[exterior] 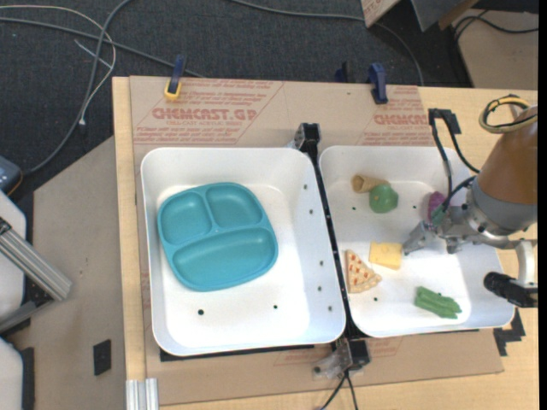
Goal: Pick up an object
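Note:
The right bin [402, 159] holds several small toy foods. A tan cone [364, 182] and a green ball [383, 198] lie near its back. A yellow cheese wedge [385, 255] and a pizza slice [360, 272] sit toward the front left, and a green vegetable piece [438, 302] lies at the front. My gripper [420, 239] reaches in from the right, low over the bin floor, just right of the cheese wedge. A purple item [436, 202] is partly hidden behind the wrist. I see nothing held in the gripper.
The left bin [171, 165] holds a teal divided plate [218, 235]. A black divider [323, 220] runs between the bins. Blue clamps [177, 75] [377, 81] sit on the bench's back edge, and black cables [449, 152] hang near the arm.

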`<state>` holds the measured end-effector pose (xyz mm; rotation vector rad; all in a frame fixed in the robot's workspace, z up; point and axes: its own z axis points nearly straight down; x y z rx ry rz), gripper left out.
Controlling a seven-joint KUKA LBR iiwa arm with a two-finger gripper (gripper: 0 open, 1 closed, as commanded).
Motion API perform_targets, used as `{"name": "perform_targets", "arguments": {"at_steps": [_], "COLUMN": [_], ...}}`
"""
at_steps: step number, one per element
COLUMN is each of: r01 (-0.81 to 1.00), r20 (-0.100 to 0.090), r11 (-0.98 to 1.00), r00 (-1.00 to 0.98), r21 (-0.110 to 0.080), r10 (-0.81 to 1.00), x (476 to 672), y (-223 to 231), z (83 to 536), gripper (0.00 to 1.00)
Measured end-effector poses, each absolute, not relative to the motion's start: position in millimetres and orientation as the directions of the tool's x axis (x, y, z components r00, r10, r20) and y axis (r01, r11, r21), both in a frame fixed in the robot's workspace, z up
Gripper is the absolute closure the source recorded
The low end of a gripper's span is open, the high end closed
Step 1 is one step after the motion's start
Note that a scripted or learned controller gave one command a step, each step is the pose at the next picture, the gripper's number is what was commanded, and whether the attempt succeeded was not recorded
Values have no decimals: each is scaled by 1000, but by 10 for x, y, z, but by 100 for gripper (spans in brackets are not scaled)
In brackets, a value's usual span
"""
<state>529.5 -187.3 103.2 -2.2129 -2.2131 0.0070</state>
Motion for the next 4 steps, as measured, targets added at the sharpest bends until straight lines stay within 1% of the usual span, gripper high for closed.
{"name": "perform_targets", "arguments": {"at_steps": [1, 2, 3, 4], "r01": [1000, 1000, 1000, 1000], "r20": [3, 4, -1, -1], "r11": [-1, -1, 2, 3], "r00": [1, 1, -2, -3], "r21": [-5, -6, 2, 3], "r10": [1000, 1000, 1000, 1000], "x": [5296, 5302, 5322, 5377], "y": [-1877, -1874, -1873, -1780], "z": [826, 911, 1522, 2055], "gripper": [0, 100, 100, 100]}}
